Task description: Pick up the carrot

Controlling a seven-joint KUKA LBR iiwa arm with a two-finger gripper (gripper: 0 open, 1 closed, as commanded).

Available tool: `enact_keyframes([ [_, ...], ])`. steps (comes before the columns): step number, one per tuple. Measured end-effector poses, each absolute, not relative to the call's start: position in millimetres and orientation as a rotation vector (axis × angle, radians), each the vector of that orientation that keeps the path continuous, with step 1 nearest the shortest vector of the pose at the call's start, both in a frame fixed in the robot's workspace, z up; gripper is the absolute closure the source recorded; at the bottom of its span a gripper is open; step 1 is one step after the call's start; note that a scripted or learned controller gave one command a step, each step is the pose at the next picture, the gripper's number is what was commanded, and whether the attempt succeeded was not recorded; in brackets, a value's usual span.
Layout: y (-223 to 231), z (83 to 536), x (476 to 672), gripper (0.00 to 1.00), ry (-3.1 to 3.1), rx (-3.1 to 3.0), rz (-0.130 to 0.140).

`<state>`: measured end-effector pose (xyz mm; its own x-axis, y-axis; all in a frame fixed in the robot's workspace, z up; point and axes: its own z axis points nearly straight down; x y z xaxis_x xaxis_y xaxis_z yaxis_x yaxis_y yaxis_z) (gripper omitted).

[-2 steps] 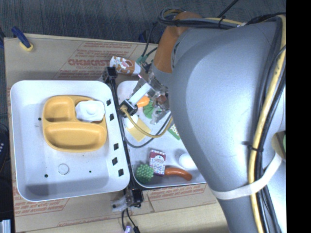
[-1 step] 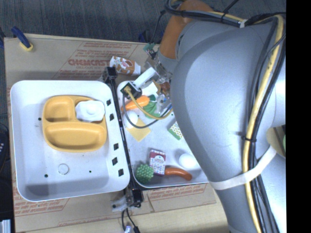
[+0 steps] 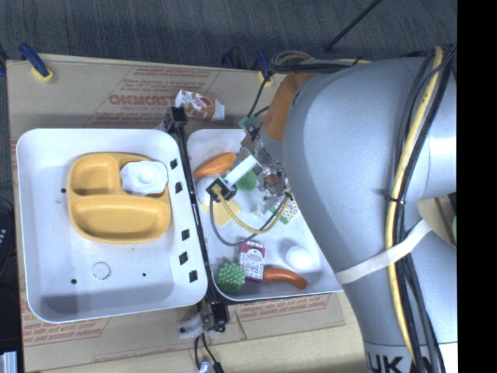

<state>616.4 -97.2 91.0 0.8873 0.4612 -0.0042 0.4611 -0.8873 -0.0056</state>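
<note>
Orange carrots, two [image 3: 215, 165] [image 3: 285, 276], lying in right bin [image 3: 203, 141]; gripper [image 3: 256, 179] hovering, finger state unclear; left bin [image 3: 31, 208] holding one yellow tray [image 3: 116, 216].

You see a bulky grey arm [image 3: 349, 177] filling the frame's right, an orange band [image 3: 281, 103] above its wrist, yellow cables [image 3: 404, 154] alongside, perhaps white strapping.

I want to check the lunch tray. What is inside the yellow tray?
A white fried egg lies in the upper right compartment of the yellow tray. The other compartments look bare. Whatever is under the egg is covered.
</note>
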Motion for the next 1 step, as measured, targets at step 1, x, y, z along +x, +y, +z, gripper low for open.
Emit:
enact_keyframes([
  [1, -98.8, 168.8, 641.6, 0.0, -0.727, -3.053, 0.005],
])
